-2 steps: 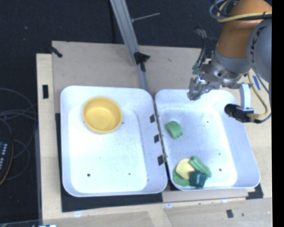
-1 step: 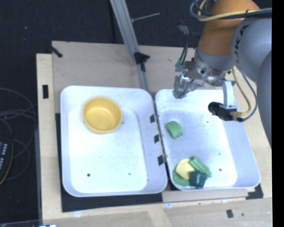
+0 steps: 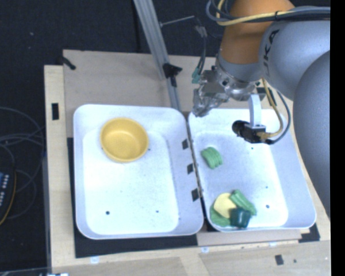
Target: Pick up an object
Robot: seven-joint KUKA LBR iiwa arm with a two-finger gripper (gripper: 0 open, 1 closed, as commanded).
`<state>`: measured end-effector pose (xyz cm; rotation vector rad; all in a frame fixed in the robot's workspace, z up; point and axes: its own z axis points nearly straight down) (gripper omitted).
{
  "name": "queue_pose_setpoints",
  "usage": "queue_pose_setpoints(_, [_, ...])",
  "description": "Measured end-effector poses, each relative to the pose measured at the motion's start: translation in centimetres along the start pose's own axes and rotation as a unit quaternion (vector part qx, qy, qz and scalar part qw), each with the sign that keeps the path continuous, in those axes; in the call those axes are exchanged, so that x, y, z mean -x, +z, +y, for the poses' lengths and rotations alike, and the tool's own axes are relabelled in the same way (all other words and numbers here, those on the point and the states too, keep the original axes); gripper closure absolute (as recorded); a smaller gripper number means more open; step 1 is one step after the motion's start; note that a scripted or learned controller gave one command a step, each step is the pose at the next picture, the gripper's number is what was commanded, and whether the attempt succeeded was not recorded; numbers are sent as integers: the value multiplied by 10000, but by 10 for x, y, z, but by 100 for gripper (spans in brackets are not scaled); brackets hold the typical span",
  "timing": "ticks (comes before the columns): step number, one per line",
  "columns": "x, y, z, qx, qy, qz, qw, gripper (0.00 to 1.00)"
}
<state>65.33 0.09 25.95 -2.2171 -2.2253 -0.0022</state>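
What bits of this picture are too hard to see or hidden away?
1. Gripper, camera view: small and blurred at the right bin's top left corner, so whether it is open or shut cannot be told.
2. Pile of green and yellow objects, camera view: they overlap, so their number and shapes are unclear.
3. Arm: cut off by the picture's top and right edges.
4. Yellow bowl: its contents are too blurred to judge.

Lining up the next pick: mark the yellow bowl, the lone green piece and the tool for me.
yellow bowl (image 3: 124, 140): camera view, centre of its inside, left bin.
lone green piece (image 3: 211, 157): camera view, middle of its top, right bin.
tool (image 3: 200, 109): camera view, at its tip, over the right bin's far left corner.
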Motion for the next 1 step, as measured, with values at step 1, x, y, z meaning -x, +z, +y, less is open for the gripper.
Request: queue_pose_setpoints(1, [-55, 12, 6, -5, 2, -4, 10000, 100])
